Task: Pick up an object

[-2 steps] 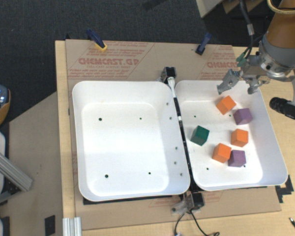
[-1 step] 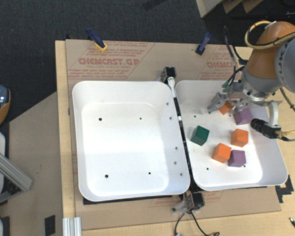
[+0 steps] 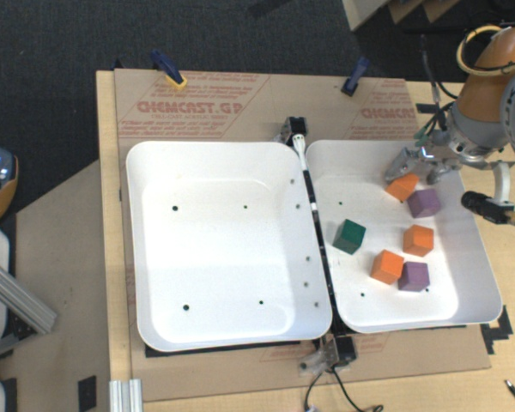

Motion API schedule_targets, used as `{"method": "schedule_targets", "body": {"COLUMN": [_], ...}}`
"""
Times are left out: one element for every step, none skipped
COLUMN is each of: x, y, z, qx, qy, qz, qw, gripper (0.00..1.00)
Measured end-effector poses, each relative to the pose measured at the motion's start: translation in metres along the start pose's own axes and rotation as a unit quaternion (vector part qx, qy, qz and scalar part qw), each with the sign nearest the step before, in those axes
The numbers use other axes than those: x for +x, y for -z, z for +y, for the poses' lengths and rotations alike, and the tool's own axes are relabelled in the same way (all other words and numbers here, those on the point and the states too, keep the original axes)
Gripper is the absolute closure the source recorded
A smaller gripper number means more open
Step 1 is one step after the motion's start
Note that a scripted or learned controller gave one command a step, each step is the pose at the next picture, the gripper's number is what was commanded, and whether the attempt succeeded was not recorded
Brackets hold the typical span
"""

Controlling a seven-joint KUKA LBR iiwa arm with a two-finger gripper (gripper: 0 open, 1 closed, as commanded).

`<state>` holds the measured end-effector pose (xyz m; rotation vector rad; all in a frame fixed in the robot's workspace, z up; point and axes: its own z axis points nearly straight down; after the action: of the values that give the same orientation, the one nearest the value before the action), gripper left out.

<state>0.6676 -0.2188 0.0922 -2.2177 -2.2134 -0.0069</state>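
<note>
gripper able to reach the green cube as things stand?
Probably yes. The green cube sits alone near the right bin's left wall, with open floor around it. The gripper is over the same bin, by an orange cube; nothing lies between them.

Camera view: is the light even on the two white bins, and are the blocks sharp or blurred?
Camera view: soft, even light; the left bin looks bright with little detail, no hard glare; the green block and purple block cast faint shadows and look fairly sharp; the gripper is slightly soft.
</note>
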Motion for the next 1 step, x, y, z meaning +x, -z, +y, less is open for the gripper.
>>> {"method": "schedule_targets", "body": {"x": [0.0014], "y": [0.0115], "z": [0.0004], "qx": [-0.003], "qy": [0.002], "qz": [-0.005], "qw": [1.0000], "gripper": [1.00]}}
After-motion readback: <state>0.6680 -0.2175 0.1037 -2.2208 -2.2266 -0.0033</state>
